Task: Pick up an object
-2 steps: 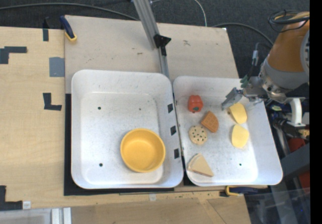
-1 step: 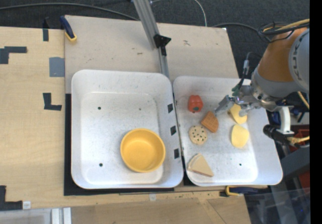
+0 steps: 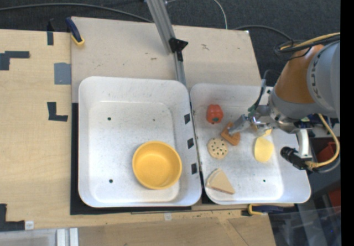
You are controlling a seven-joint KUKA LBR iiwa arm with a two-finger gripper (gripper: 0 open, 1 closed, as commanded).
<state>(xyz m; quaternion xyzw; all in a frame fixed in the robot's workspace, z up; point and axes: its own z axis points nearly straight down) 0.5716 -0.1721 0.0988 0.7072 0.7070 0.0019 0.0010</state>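
The end effector (image 3: pixel 239 126) is hovering just above a brown block (image 3: pixel 230 135); whether it is released or clenched cannot be told. It risks nudging the cookie (image 3: pixel 218 148) just beyond.

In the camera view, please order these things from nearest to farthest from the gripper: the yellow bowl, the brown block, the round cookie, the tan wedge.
Measured from the gripper:
1. Brown block, right bin, just beside the gripper.
2. Round cookie, right bin, slightly lower left.
3. Tan wedge, near the right bin's bottom edge.
4. Yellow bowl, in the left bin.
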